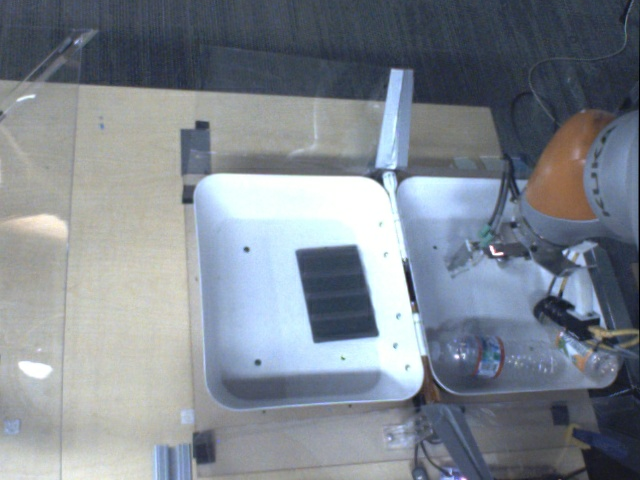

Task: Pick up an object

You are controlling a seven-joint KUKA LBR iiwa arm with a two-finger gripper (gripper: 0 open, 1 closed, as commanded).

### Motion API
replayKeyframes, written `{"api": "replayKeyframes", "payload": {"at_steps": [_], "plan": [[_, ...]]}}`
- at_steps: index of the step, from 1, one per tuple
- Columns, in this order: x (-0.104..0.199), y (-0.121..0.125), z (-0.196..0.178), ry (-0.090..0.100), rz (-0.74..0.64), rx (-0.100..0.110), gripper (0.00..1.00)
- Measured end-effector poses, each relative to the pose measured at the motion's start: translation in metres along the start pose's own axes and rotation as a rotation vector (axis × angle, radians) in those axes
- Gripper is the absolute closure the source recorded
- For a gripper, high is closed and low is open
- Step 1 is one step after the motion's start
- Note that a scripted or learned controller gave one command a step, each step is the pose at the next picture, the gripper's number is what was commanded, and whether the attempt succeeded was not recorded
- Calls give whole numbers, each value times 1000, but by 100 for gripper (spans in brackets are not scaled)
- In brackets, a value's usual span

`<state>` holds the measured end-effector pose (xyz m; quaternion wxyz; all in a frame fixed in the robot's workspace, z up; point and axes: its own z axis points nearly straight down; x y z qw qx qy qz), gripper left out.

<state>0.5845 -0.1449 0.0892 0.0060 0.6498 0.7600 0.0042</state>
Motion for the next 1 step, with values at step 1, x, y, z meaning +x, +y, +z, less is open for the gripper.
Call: {"api": "replayKeyframes", "payload": {"at_steps": [1], "plan": [[-16, 83, -12, 1, 83, 7, 0]]}}
